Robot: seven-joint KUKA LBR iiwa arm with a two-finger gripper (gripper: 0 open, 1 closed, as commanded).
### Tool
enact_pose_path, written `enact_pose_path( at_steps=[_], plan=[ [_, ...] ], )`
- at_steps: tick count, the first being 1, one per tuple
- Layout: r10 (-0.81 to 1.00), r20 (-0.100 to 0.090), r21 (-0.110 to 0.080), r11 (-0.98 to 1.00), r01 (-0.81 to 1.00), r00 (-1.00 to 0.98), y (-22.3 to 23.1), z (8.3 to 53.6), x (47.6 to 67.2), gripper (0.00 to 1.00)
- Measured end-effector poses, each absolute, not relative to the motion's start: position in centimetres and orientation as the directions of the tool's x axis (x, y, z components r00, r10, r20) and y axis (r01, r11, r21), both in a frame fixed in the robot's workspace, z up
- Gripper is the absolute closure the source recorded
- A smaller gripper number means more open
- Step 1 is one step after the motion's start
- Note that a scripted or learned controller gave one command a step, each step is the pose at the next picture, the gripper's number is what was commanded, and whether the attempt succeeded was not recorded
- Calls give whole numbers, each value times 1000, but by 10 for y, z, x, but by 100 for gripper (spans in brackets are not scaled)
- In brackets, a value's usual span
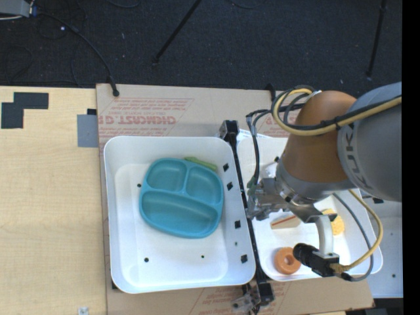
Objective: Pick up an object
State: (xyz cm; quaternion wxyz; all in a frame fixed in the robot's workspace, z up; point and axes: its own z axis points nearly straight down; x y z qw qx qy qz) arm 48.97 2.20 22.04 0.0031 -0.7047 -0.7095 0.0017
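Note:
My gripper [260, 201] hangs low over the left side of the right bin [367, 268], close to the divider between the bins, and the arm's orange band and grey wrist hide most of it. Just to its right a thin red and white stick [285, 222] lies on the bin floor. An orange ring-shaped piece [287, 260] rests near the bin's front edge. A yellow object [337, 225] peeks out from behind the arm's black cable fitting. In the left bin [125, 254] a blue divided plate [182, 197] lies flat, with a green item [201, 163] tucked at its far edge.
The arm's body covers the back and middle of the right bin. Cables loop around the wrist and down to the bin's front right. A black clamp strip [237, 195] runs along the wall between the bins. Both bins stand on cardboard on the wooden bench.

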Motion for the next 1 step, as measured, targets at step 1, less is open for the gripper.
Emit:
enact_pose_path(
  at_steps=[1],
  plan=[
    [1000,0,-8,5,1000,-5,68,227,494,100]
  ],
)
